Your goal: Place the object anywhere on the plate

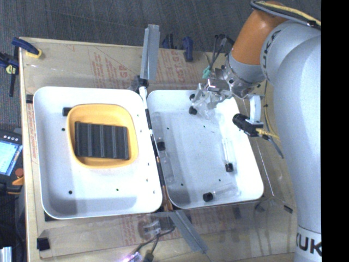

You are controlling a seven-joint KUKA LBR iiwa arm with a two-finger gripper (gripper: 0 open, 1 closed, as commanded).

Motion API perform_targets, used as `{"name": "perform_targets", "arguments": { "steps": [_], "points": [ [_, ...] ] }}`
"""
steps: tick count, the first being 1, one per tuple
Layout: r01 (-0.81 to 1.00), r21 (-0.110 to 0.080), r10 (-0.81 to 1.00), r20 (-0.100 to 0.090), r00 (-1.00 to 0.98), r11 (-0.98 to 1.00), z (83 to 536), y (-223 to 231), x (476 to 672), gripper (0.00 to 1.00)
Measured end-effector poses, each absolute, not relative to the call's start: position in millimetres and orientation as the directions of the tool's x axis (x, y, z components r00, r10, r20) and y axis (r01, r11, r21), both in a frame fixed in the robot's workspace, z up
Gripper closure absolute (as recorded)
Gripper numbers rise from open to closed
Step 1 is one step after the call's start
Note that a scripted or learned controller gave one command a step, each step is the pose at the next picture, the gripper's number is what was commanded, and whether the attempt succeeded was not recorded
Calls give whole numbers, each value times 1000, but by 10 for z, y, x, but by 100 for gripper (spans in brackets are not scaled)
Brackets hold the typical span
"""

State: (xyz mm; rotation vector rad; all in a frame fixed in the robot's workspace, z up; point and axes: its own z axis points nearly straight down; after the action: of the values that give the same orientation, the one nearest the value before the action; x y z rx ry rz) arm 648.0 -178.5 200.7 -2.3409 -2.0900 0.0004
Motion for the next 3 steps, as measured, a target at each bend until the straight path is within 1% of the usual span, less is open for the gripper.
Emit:
{"name": "perform_targets", "arguments": {
  "steps": [1,2,3],
  "points": [
    [988,-5,988,1,-154,154,2062,-821,6171,100],
    [904,0,904,-1,-428,428,2075,-179,6398,100],
    [747,-3,747,2,-665,665,1921,-60,6292,100]
  ]
}}
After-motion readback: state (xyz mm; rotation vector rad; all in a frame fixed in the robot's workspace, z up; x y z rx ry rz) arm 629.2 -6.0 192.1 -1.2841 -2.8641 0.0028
